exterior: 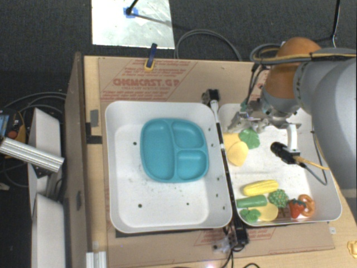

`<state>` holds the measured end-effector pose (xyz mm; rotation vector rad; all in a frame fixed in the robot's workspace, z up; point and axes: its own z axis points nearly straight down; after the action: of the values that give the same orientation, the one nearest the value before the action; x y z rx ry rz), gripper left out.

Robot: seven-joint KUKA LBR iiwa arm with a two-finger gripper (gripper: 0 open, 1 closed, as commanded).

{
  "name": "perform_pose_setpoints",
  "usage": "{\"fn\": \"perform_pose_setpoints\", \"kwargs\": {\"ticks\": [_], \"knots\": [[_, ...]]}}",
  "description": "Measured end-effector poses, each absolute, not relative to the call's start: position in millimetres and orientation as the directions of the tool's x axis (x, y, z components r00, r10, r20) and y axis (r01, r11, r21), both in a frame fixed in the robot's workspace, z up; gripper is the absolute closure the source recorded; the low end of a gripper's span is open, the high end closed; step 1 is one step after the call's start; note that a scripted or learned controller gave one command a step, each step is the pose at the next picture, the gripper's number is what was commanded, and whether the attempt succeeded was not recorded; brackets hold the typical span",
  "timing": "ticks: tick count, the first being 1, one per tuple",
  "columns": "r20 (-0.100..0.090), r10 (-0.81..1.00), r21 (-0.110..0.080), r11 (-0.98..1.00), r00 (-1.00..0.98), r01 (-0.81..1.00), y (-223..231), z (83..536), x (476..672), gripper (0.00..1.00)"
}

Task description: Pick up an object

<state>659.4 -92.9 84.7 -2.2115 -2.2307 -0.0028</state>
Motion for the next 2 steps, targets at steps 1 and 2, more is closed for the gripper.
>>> {"fn": "perform_pose_setpoints", "kwargs": {"ticks": [1,2], "knots": [[-0.002,1.000,0.005,0.000,0.000,1.000,-127.6,96.7,669.8,0.00],[-0.002,1.000,0.014,0.005,-0.005,1.000,-120.7,204.2,671.4,0.00]]}}
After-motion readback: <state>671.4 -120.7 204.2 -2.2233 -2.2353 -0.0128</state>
